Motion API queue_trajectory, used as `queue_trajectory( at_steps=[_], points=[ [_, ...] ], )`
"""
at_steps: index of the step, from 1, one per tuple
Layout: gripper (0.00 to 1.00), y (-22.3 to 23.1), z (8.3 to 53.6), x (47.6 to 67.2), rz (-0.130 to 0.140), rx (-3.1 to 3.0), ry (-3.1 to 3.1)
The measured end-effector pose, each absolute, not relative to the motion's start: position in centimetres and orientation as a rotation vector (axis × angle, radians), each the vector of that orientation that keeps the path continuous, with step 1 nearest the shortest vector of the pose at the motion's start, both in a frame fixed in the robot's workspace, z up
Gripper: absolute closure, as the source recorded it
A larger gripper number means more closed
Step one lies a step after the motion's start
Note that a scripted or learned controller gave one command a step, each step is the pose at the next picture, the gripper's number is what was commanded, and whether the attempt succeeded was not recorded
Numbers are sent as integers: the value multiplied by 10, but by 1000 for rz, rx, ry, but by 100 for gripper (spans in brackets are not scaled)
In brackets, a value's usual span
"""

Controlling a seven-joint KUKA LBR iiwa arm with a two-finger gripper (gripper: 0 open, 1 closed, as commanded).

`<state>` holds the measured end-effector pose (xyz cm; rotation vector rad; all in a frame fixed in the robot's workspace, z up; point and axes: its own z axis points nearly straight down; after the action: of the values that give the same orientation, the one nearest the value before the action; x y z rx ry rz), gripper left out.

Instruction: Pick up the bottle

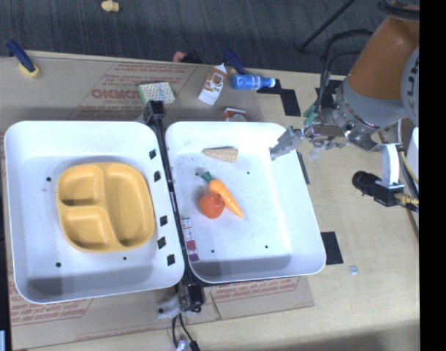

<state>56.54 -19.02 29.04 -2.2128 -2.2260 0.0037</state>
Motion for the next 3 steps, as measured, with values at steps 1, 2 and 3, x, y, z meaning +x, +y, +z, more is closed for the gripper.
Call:
queue_trajectory(
  at_steps=[1,2,3],
  points=[
    [100,-190,301,566,5,-2206,-2230],
    [100,-211,296,487,5,-2345,-2086],
    [100,-206,242,476,5,-2635,-1701]
  ],
)
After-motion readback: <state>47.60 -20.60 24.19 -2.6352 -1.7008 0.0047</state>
